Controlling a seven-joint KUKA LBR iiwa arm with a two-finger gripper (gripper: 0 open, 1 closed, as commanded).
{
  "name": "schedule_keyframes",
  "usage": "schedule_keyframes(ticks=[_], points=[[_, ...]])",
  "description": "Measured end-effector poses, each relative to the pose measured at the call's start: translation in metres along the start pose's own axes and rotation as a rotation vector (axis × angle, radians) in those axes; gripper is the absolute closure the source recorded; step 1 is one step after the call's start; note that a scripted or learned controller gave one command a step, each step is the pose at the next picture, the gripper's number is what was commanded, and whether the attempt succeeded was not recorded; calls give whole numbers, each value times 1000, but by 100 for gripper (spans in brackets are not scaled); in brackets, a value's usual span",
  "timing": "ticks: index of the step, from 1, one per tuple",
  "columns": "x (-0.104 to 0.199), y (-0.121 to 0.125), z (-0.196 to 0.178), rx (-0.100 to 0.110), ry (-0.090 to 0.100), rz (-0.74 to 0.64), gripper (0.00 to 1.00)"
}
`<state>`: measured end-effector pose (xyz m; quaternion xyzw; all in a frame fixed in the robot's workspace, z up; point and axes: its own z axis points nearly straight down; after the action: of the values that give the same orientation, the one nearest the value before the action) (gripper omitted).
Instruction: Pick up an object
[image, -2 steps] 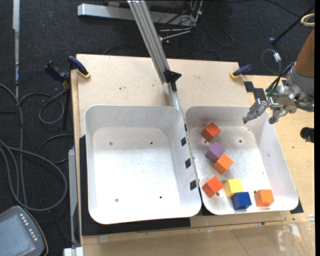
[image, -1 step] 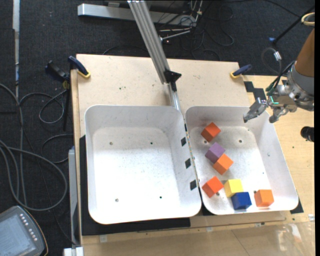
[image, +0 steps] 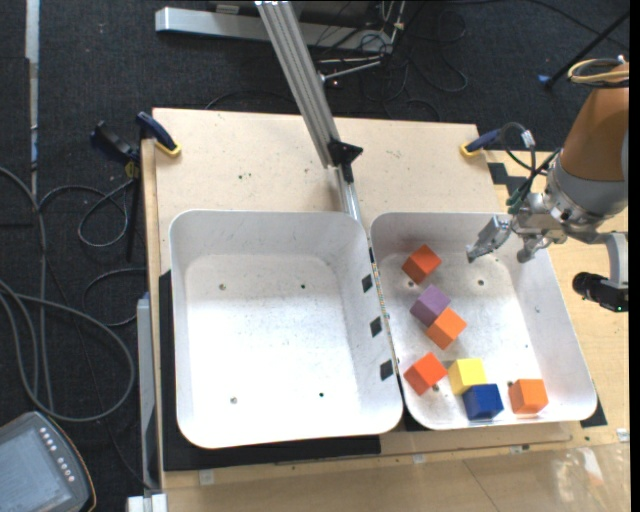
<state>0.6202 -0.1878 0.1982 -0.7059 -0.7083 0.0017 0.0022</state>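
Both bins were white — the left bin (image: 270, 330) lightly speckled with dark flecks, the right bin (image: 545, 310) holding 4 orange cubes (image: 422, 264) (image: 447, 326) (image: 427, 371) (image: 528, 395), 1 purple cube (image: 430, 303), 1 yellow cube (image: 466, 374) and 1 blue cube (image: 483, 401). The bench (image: 260, 170) was pale tan, the floor (image: 70, 110) black. The arm (image: 598, 140) was grey below an orange band — its gripper (image: 505, 240) silvery grey.

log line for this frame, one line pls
stage: approach | gripper: above right bin, upper right part, holding nothing | cubes in right bin: four orange, one purple, one yellow, one blue
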Motion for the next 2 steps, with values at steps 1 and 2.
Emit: schedule_keyframes(ticks=[1,2], points=[[-8,-3,48,-1,-1,4,0],[-7,-4,102,0,0,4,0]])
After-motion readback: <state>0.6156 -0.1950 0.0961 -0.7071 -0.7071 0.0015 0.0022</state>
